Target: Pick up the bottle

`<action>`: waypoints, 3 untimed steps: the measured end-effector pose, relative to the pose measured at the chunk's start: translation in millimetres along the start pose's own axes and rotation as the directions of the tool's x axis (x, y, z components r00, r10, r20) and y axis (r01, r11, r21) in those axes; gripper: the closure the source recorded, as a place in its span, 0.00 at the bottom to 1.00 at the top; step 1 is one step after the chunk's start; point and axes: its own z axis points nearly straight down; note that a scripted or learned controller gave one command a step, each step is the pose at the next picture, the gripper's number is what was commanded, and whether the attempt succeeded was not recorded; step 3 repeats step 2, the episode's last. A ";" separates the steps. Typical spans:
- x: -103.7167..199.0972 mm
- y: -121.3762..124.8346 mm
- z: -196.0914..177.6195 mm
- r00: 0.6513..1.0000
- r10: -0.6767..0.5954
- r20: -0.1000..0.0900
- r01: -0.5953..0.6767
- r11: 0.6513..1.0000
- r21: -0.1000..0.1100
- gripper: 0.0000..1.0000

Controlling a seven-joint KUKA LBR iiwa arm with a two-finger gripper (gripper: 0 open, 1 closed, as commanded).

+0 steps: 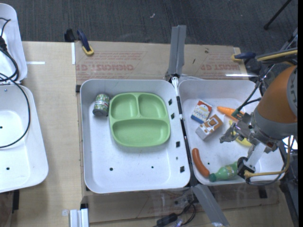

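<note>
1. Two shallow white bins sit side by side on a tan worktop (57, 74), seen from above at a slant. The left bin (94, 169) and the right bin (218, 91) are split by a grey divider (178, 51).
2. The bottle (224, 173), green with a lighter middle, lies on its side at the right bin's front edge, just beside a red sausage-shaped toy (200, 162).
3. The grey arm with its orange band (280, 96) reaches in from the right. Its gripper (234, 135) hangs over the middle of the right bin, behind the bottle and apart from it. Nothing can be seen held in it; whether it is open or closed cannot be told.
4. Handling, as a judgement: the bottle looks small, light and stiff, probably plastic, with a smooth round body that could roll or slip. The best hold is across the middle of the body, squeezing its narrow width, not the tapering neck. The bin wall close by leaves little room on that side.
5. Counts: one bottle, one red sausage-shaped toy, one orange carrot-shaped toy (227, 111), two small cartons (201, 111) (209, 126) in the right bin.
6. The left bin holds one green divided plate (139, 119) with three compartments, and one small can (101, 104) just beside it.
</note>
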 end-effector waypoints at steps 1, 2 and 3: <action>-4.7 4.8 -49.1 0.998 0.059 -0.001 -0.059 0.998 -0.003 0.00; 9.8 -6.8 -42.0 0.947 0.321 -0.001 -0.321 0.947 -0.003 0.00; 9.8 -6.8 -42.0 0.947 0.321 -0.001 -0.321 0.947 -0.003 0.00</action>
